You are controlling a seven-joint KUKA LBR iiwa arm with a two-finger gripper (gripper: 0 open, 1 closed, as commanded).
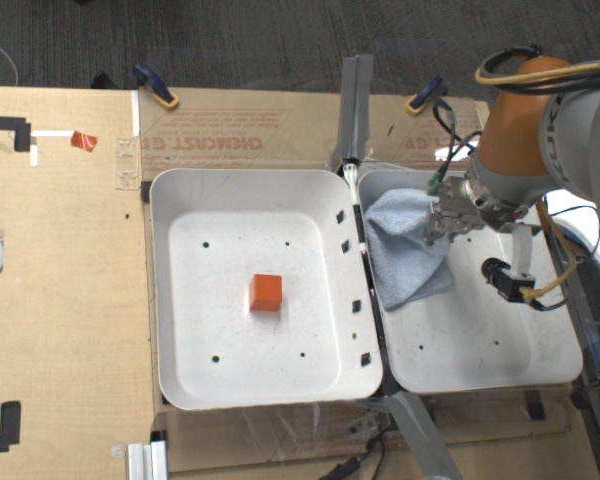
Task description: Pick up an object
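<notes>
Counts, placed off the centre divider (355,118): two white bins — left bin (180,368) and right bin (540,363), one each side. One orange cube (266,293), left of divider. One light-blue cloth (405,248), just right of it. Two blue-and-yellow clamps — one far left (155,85), one right (424,95).

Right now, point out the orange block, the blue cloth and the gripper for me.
orange block (266,293): camera view, its top face.
blue cloth (402,248): camera view, middle of the fabric.
gripper (442,230): camera view, its tip against the cloth's right edge.
</notes>
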